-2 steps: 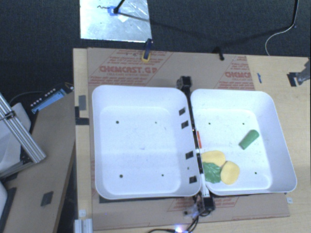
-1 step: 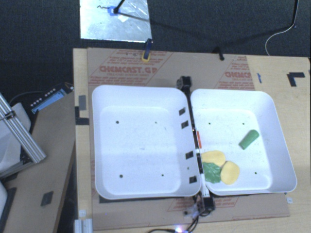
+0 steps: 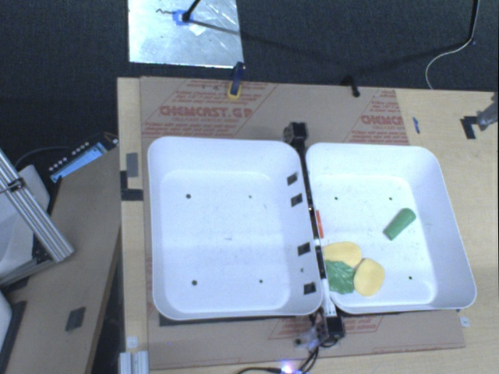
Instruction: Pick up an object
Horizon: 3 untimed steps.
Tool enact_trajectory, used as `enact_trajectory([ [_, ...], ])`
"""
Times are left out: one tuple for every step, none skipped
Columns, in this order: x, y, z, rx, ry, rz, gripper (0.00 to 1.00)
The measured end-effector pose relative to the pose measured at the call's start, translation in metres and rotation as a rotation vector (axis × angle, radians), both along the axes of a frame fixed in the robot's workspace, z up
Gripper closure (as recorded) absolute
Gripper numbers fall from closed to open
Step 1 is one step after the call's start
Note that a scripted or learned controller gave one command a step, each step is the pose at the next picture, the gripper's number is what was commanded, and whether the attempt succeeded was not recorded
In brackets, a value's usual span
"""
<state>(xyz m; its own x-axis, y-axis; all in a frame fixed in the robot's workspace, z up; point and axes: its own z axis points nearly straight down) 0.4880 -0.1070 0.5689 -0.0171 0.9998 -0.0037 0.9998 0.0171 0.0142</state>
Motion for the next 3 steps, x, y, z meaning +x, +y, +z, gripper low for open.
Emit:
enact_trajectory([
  [0.000, 0.000, 0.012, -0.001, -0.005, 0.003, 1.00],
  [0.000, 0.000, 0.011, -0.001, -0.004, 0.004, 0.00],
  [0.001, 0.000, 0.023, -0.002, -0.009, 0.007, 1.00],
])
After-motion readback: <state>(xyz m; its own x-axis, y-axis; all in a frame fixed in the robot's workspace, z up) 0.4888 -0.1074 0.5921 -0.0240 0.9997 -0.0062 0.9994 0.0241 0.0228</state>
